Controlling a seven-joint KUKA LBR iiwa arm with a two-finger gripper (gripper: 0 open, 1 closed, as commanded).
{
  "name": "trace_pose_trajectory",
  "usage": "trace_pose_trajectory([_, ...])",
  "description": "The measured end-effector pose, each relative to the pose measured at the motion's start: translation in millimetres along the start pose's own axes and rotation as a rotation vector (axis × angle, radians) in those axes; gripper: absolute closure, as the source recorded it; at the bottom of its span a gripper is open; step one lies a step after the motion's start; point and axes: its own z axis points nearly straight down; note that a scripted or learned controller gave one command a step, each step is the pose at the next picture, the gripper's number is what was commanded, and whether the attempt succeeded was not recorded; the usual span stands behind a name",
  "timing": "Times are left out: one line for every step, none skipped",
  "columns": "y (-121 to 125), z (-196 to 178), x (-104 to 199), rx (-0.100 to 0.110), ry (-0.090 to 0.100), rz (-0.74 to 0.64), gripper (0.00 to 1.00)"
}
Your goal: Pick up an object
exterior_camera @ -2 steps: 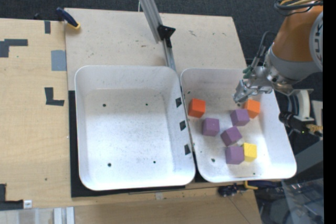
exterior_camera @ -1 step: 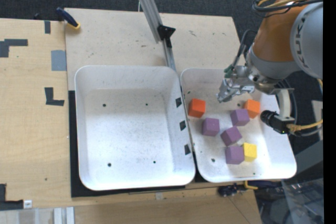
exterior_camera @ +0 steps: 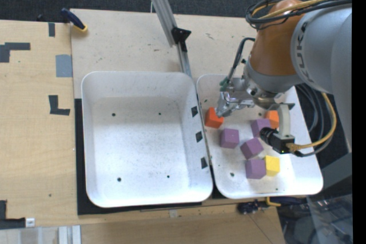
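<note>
Overhead, the gripper (exterior_camera: 227,101) hangs in the right bin (exterior_camera: 297,180) near its left wall, just above an orange cube (exterior_camera: 214,118); whether it grips anything I cannot tell. 4 purple cubes (exterior_camera: 230,138) and 1 yellow cube (exterior_camera: 273,165) lie toward the bin's near edge.

Grey arm (exterior_camera: 320,48) reaching in from right, orange band above wrist, end effector (exterior_camera: 224,107) pointing down, low.

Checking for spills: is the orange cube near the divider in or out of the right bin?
In. The orange cube rests on the right bin's floor by its left wall.
</note>
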Motion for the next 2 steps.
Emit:
trace_pose_trajectory([-4.4,-9.3,60.9,-0.002,0.001,-0.002,1.00])
trace_pose_trajectory([-18.6,-15.9,121.8,-0.001,0.001,-0.003,1.00])
